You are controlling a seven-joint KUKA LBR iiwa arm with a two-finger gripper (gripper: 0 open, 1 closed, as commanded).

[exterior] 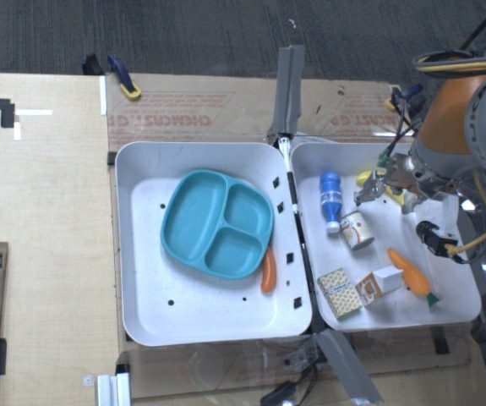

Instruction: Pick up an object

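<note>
The pincer (384,184) was seen low over the upper part of the right bin (462,311), beside a yellow object (366,177), and whether it stood apart or together could not be told, nor was anything seen held in it. Candidates lay close by: a blue bottle (330,196) at about nine o'clock from it, a small can (357,229) at seven o'clock, a carrot (410,272) at five o'clock, and two small cartons (354,290) towards six o'clock. The step was judged best done by centring over one well-separated item, such as the can, so that its neighbours were not nudged.
</note>
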